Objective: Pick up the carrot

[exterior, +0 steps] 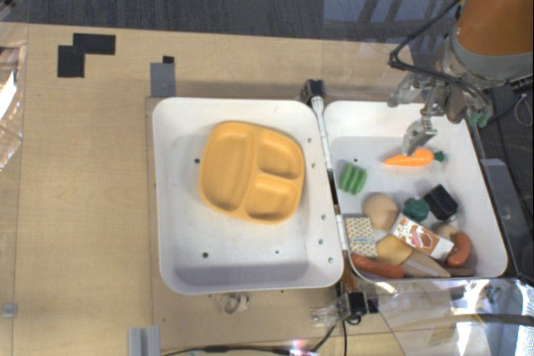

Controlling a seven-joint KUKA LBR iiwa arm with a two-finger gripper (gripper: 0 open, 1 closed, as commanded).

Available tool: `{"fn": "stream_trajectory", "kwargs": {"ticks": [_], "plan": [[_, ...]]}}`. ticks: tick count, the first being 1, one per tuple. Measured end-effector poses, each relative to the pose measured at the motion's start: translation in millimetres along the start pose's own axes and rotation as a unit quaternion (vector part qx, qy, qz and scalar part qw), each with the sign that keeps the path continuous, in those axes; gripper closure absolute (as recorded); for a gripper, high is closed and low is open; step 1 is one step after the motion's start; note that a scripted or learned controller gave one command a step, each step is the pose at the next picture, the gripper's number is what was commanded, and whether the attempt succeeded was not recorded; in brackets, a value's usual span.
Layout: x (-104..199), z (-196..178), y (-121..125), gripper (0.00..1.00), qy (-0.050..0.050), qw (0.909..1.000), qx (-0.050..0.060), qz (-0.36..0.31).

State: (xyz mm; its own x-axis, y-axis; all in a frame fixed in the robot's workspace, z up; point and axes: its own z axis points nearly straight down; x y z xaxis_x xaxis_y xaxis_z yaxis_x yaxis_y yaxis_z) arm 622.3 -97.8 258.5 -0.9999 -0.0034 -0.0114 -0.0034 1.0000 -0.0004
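1. The table (83,204) is light wood and carries 2 shallow white bins side by side.
2. The left bin (179,263) holds a yellow divided plate (250,171) with 3 compartments, lying flat near the bin's middle.
3. The right bin (367,125) holds the toy food, most of it crowded into the near half.
4. The arm (492,4), orange above the wrist, reaches in from the right over the far right corner of the right bin.
5. The gripper (417,135) hangs just above the carrot's far side, tips pointing down; how far apart the fingers stand cannot be told, and nothing shows between them.
6. The carrot (409,159) lies flat on the bin floor in the far half of the right bin, orange body pointing left and green top to the right, apart from the other food.
7. A green ridged piece (353,178) sits near the bin's left wall.
8. A tan round piece (380,210) lies near the middle, with a dark green piece (416,209) and a black block (440,201) to its right.
9. A small printed carton (420,236) and a red sausage (377,267) lie near the front wall.
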Motion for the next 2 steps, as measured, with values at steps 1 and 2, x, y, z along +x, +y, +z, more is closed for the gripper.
{"fn": "stream_trajectory", "kwargs": {"ticks": [1,2], "plan": [[-4.8,106.3,-72.1,0.0,0.005,0.9977,0.0,-0.068],[-21.2,168.7,-108.3,0.0,-0.003,0.9989,0.001,-0.047]]}}
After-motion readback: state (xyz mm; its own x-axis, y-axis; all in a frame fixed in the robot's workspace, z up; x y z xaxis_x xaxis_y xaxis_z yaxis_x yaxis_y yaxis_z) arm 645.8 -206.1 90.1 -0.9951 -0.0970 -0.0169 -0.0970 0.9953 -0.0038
